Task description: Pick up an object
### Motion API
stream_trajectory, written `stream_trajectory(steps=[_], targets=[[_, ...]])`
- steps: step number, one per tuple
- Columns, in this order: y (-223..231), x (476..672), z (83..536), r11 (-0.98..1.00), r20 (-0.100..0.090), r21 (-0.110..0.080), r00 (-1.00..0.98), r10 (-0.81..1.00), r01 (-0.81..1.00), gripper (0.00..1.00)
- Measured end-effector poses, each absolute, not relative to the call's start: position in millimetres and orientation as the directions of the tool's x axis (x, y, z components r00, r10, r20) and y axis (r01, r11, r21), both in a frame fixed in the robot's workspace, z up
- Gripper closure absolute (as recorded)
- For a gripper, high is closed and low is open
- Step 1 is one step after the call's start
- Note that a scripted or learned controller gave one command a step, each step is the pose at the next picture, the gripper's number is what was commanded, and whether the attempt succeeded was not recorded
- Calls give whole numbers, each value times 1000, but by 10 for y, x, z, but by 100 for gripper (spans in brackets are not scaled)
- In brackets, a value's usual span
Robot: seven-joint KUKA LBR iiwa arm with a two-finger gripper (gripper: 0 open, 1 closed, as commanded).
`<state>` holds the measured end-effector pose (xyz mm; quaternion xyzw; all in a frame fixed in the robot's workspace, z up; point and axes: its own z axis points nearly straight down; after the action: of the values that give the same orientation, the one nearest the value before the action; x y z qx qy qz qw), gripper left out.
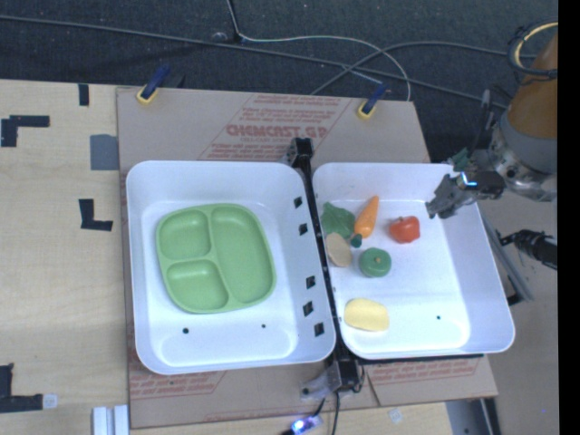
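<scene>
The right white bin holds several toy foods: an orange carrot, a red tomato, a green round piece, a green leafy piece, a tan piece and a yellow lemon-like piece. My gripper hangs over the bin's upper right edge, to the right of the tomato and apart from it. Nothing shows between its dark fingers.
The left white bin holds a green divided plate. A black divider with clips runs between the bins. Cables cross the dark floor behind the bench. Yellow clamps hold the cardboard base.
</scene>
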<state>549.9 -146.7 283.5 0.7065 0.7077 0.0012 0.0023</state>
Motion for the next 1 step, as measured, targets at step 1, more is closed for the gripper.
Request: stream_trajectory(steps=[1], targets=[[-1044,5376,2790,3,0,-1,-3,1000,1000,100]])
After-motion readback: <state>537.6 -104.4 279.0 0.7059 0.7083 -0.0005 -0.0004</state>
